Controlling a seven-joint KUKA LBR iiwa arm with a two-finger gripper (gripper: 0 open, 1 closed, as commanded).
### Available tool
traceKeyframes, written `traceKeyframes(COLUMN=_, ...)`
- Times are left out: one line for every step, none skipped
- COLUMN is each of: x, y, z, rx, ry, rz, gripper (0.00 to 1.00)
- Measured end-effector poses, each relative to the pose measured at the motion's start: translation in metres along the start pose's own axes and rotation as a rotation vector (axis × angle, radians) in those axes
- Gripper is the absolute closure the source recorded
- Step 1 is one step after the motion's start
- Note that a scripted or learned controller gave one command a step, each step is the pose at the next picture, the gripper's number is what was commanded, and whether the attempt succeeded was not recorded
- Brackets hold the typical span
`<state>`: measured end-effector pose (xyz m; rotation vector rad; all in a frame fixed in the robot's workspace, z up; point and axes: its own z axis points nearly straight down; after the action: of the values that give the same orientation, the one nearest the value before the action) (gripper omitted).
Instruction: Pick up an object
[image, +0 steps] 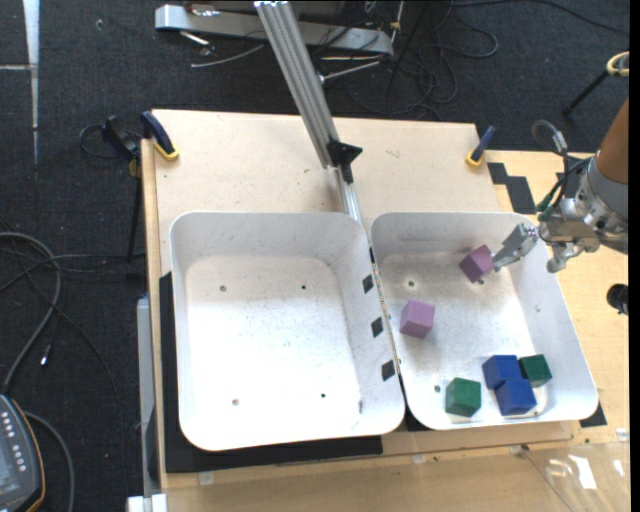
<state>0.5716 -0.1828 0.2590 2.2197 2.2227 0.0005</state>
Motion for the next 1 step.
traceKeyframes(x=0.0045, y=0.089, z=0.1025, rx=0.002, ry=0.0, rz=-0.004, gripper=0.0)
